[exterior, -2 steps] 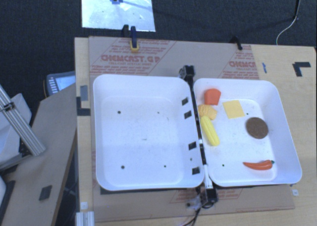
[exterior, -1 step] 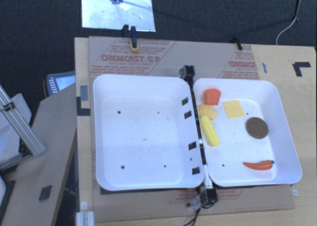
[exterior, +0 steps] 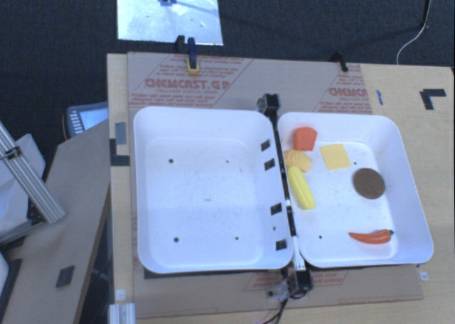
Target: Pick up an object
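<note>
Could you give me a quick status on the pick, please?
Nothing picked yet. Right bin holds orange block, yellow square, corn cob, brown disc, red chili. All lie apart, unobstructed.

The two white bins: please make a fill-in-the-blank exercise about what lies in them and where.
1. All the objects lie in the ____ bin of the camera view.
2. The brown disc lies beside a flat ____ square.
3. The corn cob lies near the ____ between the bins.
4. The chili is nearest the bin's ____ edge in the view.

Missing words: right; yellow; divider; lower
</note>
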You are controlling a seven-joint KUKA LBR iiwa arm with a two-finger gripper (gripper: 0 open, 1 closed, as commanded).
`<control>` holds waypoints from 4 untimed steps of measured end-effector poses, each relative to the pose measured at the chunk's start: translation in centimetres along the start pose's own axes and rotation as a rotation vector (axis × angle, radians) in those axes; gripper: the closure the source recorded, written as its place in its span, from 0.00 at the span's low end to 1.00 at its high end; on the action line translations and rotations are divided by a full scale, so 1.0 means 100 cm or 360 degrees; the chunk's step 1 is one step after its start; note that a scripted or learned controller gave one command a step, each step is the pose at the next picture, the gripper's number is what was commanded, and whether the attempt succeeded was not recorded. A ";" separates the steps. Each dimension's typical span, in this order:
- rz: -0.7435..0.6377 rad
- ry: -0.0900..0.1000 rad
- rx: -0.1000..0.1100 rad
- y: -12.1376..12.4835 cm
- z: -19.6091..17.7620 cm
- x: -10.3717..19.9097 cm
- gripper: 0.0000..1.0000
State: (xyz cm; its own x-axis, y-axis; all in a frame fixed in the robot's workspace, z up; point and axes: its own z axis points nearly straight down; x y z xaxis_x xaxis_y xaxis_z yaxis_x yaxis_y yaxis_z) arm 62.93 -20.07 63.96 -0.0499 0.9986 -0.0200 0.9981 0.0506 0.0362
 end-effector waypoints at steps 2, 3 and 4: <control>-0.0016 -0.0006 -0.0013 0.001 -0.024 0.001 1.00; -0.0026 -0.0009 -0.0021 0.002 -0.036 0.002 1.00; -0.0035 -0.0012 -0.0028 0.002 -0.048 0.003 1.00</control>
